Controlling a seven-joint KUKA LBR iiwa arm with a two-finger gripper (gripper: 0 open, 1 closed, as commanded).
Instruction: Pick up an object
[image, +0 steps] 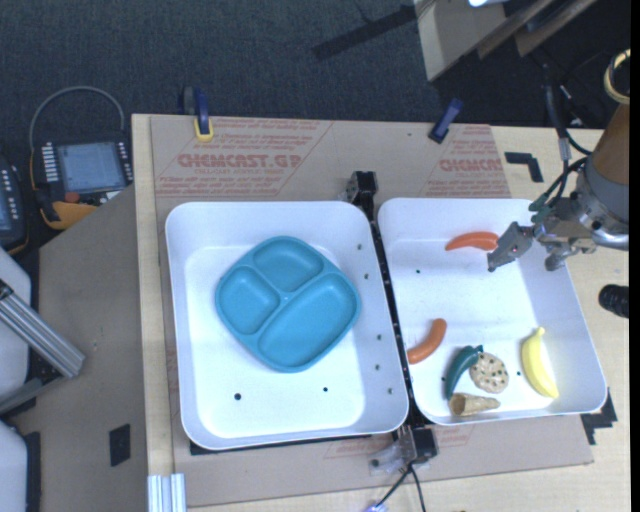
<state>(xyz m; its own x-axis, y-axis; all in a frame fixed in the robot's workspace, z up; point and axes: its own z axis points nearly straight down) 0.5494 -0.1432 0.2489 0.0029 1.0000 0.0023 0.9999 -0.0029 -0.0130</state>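
The gripper hangs over the far part of the right bin, its two fingers spread apart with nothing between them. Just beside its left fingertip lies one orange sausage, its long axis running across the bin, nearly level, one end pointing at the divider between the bins and the other at the gripper. A second orange sausage sits nearer the camera, close to the same divider, tilted so that its upper end points toward the gripper. Well apart from the gripper, along the bin's near edge, are one yellow banana lying lengthwise toward the near rim, one round cookie, one dark green pepper touching the cookie, and one tan cone-shaped piece just below them. That makes six items in this bin. The left bin holds one blue divided plate with three compartments.
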